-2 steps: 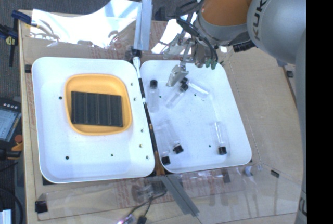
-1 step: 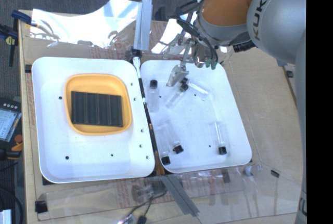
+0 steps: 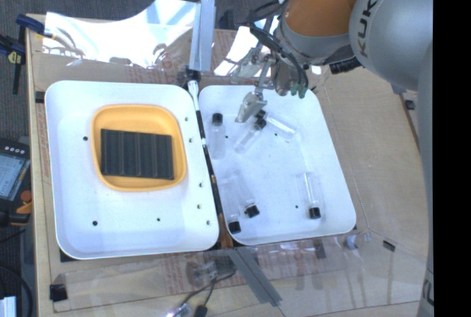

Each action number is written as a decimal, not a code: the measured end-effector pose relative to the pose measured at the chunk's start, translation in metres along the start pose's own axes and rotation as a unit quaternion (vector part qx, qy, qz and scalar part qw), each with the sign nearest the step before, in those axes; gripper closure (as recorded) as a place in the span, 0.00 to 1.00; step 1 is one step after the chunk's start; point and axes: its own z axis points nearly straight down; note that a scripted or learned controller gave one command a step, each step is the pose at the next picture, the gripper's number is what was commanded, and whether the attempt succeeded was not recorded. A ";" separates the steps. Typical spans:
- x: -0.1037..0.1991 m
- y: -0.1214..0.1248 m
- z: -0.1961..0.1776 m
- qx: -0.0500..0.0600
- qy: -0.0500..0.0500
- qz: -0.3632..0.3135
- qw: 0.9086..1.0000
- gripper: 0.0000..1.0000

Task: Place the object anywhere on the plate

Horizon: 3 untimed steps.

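While the arm reaches in over the right bin, the gripper hangs at that bin's upper part; whether its claw is apart or together cannot be told. 5 clear vials lie in the right bin, one near its right wall; the yellow plate sits in the left bin, well apart from them.

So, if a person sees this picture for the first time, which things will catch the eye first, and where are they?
The yellow plate with a dark ribbed centre stands out most, lying in the left bin. Next comes the big grey arm with its orange band, reaching in from the upper right, its gripper low over the far side of the right bin. Several clear vials with black caps, one of them, lie scattered in that bin.
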 end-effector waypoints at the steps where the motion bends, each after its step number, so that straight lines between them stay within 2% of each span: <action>1: 0.000 0.000 0.000 0.000 0.000 0.000 1.000 0.00; 2: 0.002 -0.037 0.039 -0.001 0.002 -0.198 0.980 0.00; 3: 0.002 -0.037 0.039 -0.001 0.002 -0.198 0.980 0.00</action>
